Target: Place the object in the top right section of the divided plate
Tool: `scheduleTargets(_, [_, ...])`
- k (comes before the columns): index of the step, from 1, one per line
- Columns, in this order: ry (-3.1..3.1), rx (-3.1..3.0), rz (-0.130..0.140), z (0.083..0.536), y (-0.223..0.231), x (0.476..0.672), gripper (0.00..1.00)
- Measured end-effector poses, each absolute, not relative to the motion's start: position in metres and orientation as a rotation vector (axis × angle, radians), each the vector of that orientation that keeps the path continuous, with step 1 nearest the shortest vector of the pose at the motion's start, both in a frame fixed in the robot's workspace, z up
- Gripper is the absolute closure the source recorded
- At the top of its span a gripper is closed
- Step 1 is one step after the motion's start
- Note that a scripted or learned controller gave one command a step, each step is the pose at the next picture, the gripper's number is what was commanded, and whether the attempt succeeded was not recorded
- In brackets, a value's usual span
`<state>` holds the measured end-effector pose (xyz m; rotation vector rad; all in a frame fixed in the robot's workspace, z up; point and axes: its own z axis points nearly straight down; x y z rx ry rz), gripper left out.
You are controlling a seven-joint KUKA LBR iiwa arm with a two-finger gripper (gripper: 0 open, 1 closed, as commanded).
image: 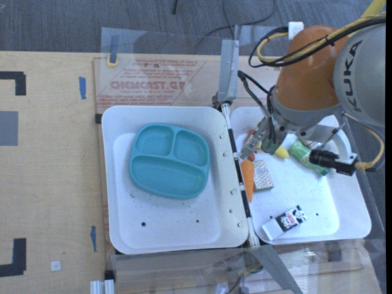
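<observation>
Nearest the camera, at the lower end of the right bin, lies a small black-and-white carton, tilted on the white floor and well apart from the other things; up from it, along the bin's left wall, lies an orange carrot, long and narrow, with a small speckled pale block just beside it on its right, the two touching or nearly so; further up and to the right sits a yellow piece, and beside that a green item, partly under the arm's fittings.

Over this upper part of the right bin hangs the arm, grey with its orange band, reaching in from the right; black and yellow cables loop over it; its gripper points down and to the left, its tip just above the top end of the carrot and close to the yellow piece; whether the jaws stand open or closed I cannot tell, since the tip is small and blurred against the clutter; nothing can be seen between them.

Across the wall that the two bins share, the left bin holds the divided plate, blue, lying flat and a little turned; it has one long section along its lower side and two smaller ones above; its top right section lies nearest the shared wall.
</observation>
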<state>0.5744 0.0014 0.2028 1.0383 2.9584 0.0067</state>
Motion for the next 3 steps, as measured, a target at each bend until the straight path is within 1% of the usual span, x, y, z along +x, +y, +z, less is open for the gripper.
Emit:
scheduleTargets(1, [3.004,0.906,0.003,0.185,0.062,0.582,1.0])
scheduleTargets(2, [3.072,0.624,0.004,0.186,0.076,0.644,1.0])
scheduleTargets(3, [3.065,0.621,0.009,0.197,0.077,0.646,1.0])
